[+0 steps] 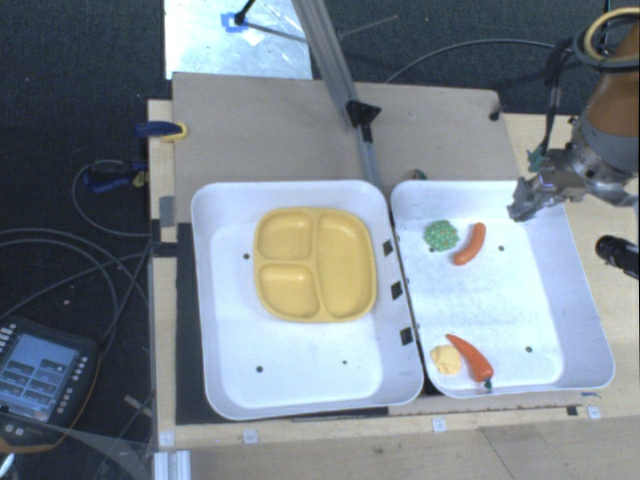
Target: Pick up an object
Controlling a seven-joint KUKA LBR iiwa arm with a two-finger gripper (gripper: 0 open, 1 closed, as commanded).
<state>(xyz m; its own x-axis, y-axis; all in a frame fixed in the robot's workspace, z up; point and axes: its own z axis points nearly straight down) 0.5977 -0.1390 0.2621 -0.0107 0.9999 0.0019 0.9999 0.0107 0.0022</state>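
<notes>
The right bin holds a green broccoli piece and an orange sausage side by side near its far end. A red-orange chili pepper and a small yellow lump lie near its front edge. My gripper hangs over the bin's far right part, to the right of the sausage and apart from it, with nothing seen in it. Its fingers are too small and dark to read.
The left bin carries a yellow three-compartment plate. A slanted metal pole crosses the bench behind the bins. Cables and a handheld pendant lie on the floor at left.
</notes>
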